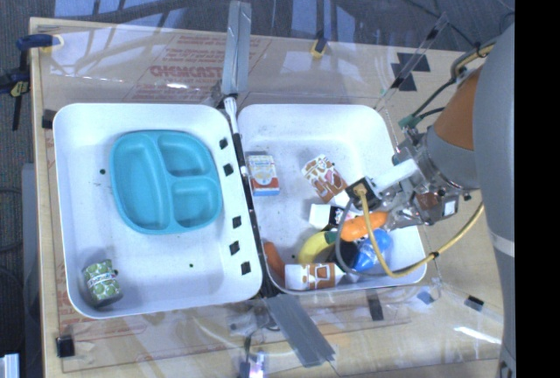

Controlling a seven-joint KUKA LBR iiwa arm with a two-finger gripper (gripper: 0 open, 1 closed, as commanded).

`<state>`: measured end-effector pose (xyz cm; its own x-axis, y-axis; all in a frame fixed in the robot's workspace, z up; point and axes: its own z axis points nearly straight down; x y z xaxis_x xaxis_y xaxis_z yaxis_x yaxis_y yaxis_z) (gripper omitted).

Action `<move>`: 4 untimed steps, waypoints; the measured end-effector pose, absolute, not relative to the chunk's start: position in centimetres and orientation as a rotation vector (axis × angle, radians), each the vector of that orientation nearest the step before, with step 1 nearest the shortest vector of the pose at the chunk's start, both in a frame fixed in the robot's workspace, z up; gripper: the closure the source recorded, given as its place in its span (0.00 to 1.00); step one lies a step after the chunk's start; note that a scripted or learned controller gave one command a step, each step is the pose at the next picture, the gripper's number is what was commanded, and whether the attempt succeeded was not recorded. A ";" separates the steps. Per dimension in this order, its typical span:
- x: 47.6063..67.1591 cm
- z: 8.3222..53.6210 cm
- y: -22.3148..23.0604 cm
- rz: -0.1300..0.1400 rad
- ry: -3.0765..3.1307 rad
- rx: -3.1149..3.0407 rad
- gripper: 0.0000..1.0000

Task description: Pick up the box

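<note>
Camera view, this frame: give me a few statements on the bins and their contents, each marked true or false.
1. The blue tray lies in the left bin. True.
2. The can stands in the right bin. False: it sits in the left bin's near corner.
3. The small box lies near the right bin's left wall. True.
4. The pincer is over the left bin. False: it is over the right bin, above the toy pile.
5. The banana lies on the blue tray. False: it is in the right bin.
</note>
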<state>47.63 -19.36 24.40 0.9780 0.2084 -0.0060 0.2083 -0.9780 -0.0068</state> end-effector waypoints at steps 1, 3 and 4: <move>47.7 29.0 -21.0 0.007 -0.329 -3.120 1.00; 49.0 32.6 -18.2 0.007 -0.328 -3.120 1.00; 49.0 33.5 -18.0 0.017 -0.342 -3.114 1.00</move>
